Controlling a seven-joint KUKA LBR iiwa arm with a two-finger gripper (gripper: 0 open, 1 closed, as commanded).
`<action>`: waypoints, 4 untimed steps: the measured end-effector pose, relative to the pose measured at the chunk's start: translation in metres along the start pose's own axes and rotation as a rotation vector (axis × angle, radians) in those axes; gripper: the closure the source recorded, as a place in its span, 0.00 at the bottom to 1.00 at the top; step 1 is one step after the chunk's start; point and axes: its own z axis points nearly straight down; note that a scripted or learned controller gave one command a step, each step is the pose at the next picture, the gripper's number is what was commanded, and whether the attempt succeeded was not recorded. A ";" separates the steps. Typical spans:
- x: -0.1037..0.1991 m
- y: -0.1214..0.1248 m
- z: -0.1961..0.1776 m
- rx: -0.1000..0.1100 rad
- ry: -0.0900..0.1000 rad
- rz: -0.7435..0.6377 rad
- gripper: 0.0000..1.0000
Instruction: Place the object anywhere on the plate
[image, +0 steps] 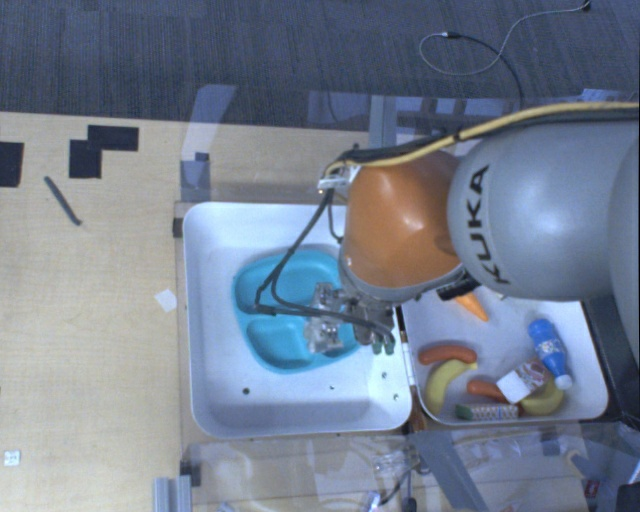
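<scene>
Reaching in from the right of the frame, the grey KUKA arm with the orange band (400, 230) hangs over the left shallow white plastic bin (215, 400). Its two-finger gripper (335, 325) sits low in the middle of the frame, over the right part of the round blue plate (270, 300) that lies in this bin.

I cannot tell the state of the pincer, because the metal parts below the wrist are small and blurred. I also cannot see any object between them, so I do not say that it holds something. Something pale shows just under the gripper, against the plate, but whether this is the task's object or a part of the tool is not clear.

The right white bin (590, 405), at the lower right of the frame, holds several toy foods: 1 yellow banana (445, 380), 1 red sausage (447, 353), 1 orange carrot piece (472, 305) and 1 blue bottle with white label (550, 350).

In my judgement the step in hand is the placing step, since the gripper is already above the plate. The next move calls for a short descent, a release over the blue surface, then a straight lift away.
</scene>
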 end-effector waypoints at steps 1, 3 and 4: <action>-0.104 0.023 -0.022 -0.001 -0.003 -0.026 1.00; -0.144 0.041 0.075 -0.017 -0.057 0.122 1.00; -0.052 0.077 0.076 -0.028 -0.054 0.265 1.00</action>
